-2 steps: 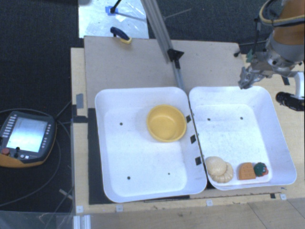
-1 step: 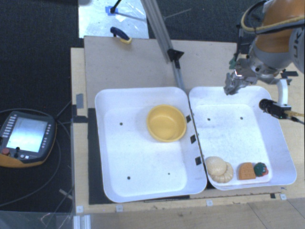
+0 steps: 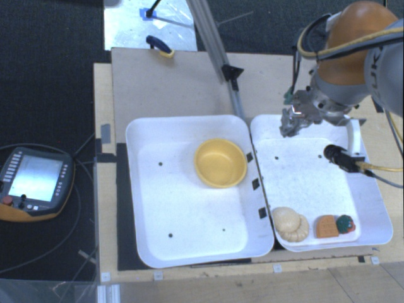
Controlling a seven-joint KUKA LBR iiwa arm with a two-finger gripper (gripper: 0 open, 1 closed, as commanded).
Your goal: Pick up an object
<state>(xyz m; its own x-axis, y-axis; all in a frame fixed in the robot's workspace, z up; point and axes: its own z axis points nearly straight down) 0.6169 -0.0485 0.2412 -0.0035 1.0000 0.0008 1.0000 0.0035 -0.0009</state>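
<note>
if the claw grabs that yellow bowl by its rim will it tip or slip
The yellow bowl looks thin-walled and probably light, so lifting should be easy. Its smooth, rounded rim may slip. Gripped at one side, it would likely tilt; it sits upright in the left bin.

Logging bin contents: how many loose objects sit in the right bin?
2: a cream round object and an orange block with a green top, both by the near edge. The arm may hide others.

1. The two shallow white plastic bins (image 3: 189, 245) look smooth with a faint sheen.
2. The round yellow plastic bowl (image 3: 220, 162) is smooth and softly glossy.
3. The cream ridged shell-shaped toy (image 3: 290, 224), at the right bin's near edge, looks matt.
4. The bare tan board bench (image 3: 170, 81) is flat and matt, like fibreboard.
5. The arm's orange band (image 3: 356, 27) is glossy; the gripper (image 3: 291, 124) is dull grey metal.
</note>
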